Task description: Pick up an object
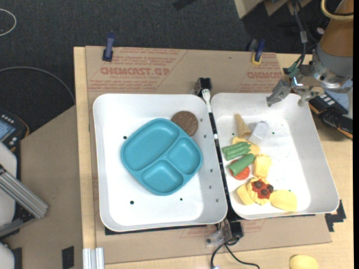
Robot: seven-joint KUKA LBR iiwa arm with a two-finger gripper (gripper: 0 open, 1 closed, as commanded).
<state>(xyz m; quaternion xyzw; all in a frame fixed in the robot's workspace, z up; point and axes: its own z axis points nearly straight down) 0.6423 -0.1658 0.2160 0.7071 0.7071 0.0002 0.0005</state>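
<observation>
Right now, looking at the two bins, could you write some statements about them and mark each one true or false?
1. The blue tray lies in the left bin. True.
2. The brown cookie sits in the right bin. False: it is in the left bin, touching the tray's far edge.
3. The gripper is above the right bin's far edge. True.
4. The gripper holds the cone. False: the cone lies in the right bin, apart from the gripper.
5. Green pieces lie in the right bin. True.
</observation>
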